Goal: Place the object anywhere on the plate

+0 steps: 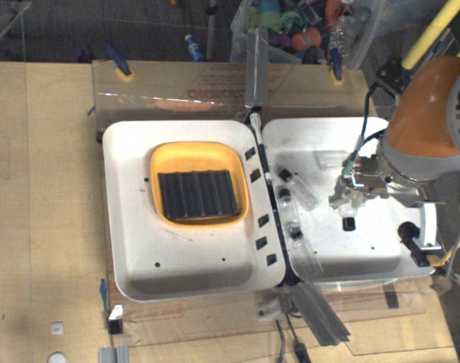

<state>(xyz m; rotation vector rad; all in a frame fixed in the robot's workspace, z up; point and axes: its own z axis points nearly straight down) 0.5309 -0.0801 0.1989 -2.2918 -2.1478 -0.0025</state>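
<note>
Plate (160,161), yellow and rounded-square, sits in the left bin (124,225) a little toward twelve o'clock of that bin's middle. On it we see a dark ridged block (197,193) lying flat, covering most of the plate's floor (its colour reads black or very dark grey). At three o'clock of the plate, over the right bin (321,259), the gripper (349,209) hangs low; whether its fingers are parted or closed we cannot tell.

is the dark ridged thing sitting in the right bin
No, the dark ridged object lies on the yellow plate in the left bin.
</note>
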